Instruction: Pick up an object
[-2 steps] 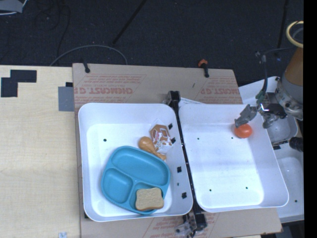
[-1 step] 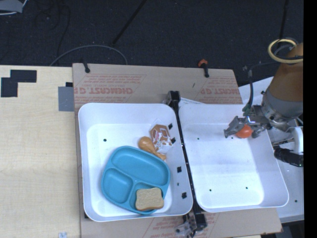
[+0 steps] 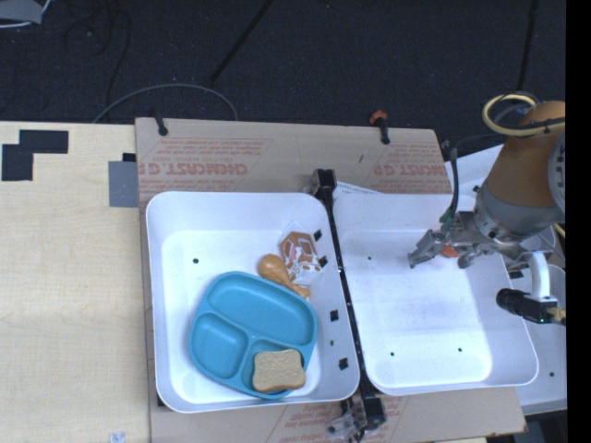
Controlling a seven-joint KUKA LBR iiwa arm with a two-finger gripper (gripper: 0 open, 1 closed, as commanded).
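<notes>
My gripper (image 3: 445,254) hangs over the upper right part of the right bin (image 3: 434,358), with the grey arm and its orange band (image 3: 540,118) behind it. Its fingers (image 3: 420,256) are spread apart and nothing sits between them. All the objects lie in the left bin (image 3: 171,247), well away from the gripper. They are a blue divided plate (image 3: 240,321), a slice of bread (image 3: 278,370) on the plate's near corner, a tan drumstick-shaped piece (image 3: 277,271) and a clear packet with brown print (image 3: 300,252).
A black divider (image 3: 337,284) runs between the two bins. Cardboard (image 3: 277,160) lies under both bins. A black handle-like part (image 3: 526,305) sticks out at the right bin's right rim.
</notes>
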